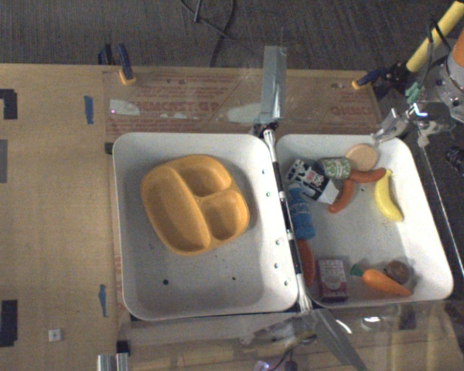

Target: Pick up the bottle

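Note:
The bottle (299, 212) is blue and lies on its side along the left wall of the right bin (425, 238), just below a black-and-white carton (308, 178). My gripper (406, 127) hangs over the far right corner of that bin, well up and to the right of the bottle. Its fingers are open with nothing between them. The grey arm with its orange band enters at the right edge.
The right bin also holds a green can (335, 167), a tan disc (362, 157), two sausages (342, 195), a banana (387, 198), a carrot (385, 283), a red box (332, 277) and an orange stick (305, 260). A yellow divided plate (194, 203) lies in the left bin (139, 284).

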Motion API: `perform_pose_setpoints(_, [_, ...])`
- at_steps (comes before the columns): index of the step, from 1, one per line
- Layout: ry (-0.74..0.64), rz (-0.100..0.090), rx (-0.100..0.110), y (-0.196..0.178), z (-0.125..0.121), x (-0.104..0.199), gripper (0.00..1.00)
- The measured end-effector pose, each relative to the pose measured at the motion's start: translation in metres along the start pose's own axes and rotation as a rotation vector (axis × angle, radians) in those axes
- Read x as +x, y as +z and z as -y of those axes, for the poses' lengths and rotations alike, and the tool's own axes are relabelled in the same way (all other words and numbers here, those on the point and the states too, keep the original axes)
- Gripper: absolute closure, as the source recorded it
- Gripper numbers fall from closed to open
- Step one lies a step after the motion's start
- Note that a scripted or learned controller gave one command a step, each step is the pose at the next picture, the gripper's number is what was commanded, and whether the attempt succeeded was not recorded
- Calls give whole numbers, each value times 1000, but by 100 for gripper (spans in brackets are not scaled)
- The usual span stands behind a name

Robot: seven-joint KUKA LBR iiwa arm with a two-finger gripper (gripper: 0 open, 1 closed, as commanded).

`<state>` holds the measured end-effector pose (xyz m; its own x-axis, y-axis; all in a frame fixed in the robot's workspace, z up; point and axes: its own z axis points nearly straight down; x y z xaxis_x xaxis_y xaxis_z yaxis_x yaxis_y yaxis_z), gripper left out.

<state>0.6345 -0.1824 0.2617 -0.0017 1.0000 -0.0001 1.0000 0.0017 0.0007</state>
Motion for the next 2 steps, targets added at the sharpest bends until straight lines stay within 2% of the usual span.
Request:
perform_pose_setpoints(1, [30,-1,1,115,114,-3,0])
perform_pose_setpoints(2, [-46,-1,2,140,104,74,0])
